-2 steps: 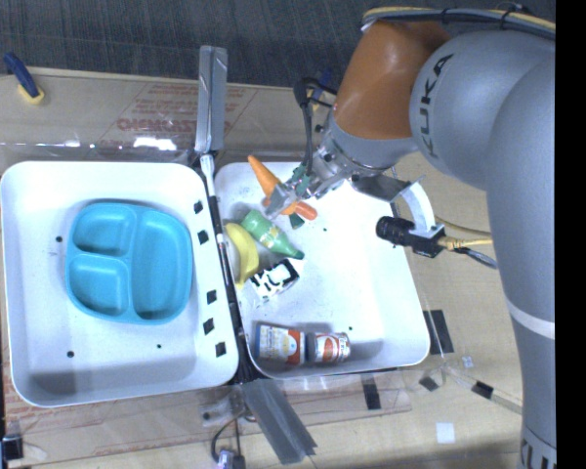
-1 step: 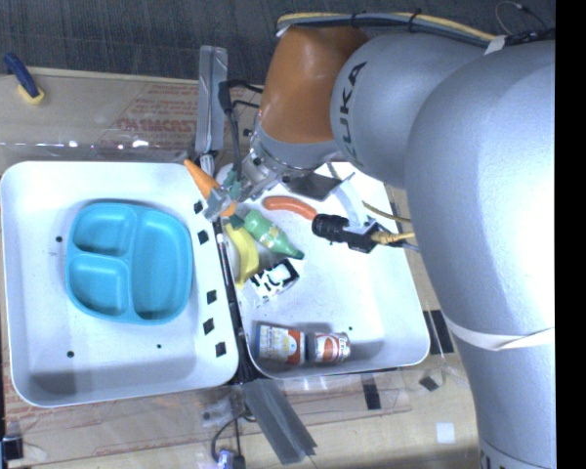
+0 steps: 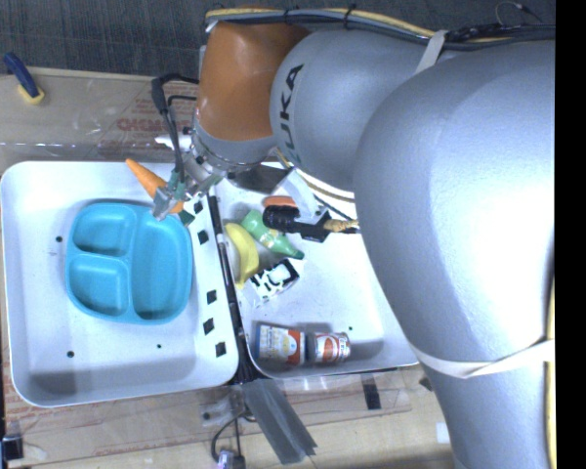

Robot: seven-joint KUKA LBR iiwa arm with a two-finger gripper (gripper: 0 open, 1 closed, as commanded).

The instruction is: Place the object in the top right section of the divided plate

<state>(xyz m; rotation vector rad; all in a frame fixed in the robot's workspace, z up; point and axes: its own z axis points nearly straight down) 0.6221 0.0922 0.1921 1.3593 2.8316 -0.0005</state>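
Observation:
A blue divided plate (image 3: 129, 262) lies in the left bin (image 3: 39, 360), with two small sections on its left and one long section on its right. My gripper (image 3: 171, 201) hangs over the plate's upper right corner, close to the bin's far wall. An orange toy carrot (image 3: 143, 175) sits slantwise between the fingers, its tip pointing up and left past the plate's edge, and a bit of orange shows below the fingers too. The gripper is shut on the carrot.
The right bin (image 3: 371, 311) holds a yellow banana (image 3: 239, 249), a green item (image 3: 276, 238), a red-orange item (image 3: 280, 203), a black-and-white piece (image 3: 274, 279) and a labelled can (image 3: 303, 346) lying on its side. The large arm covers the right side.

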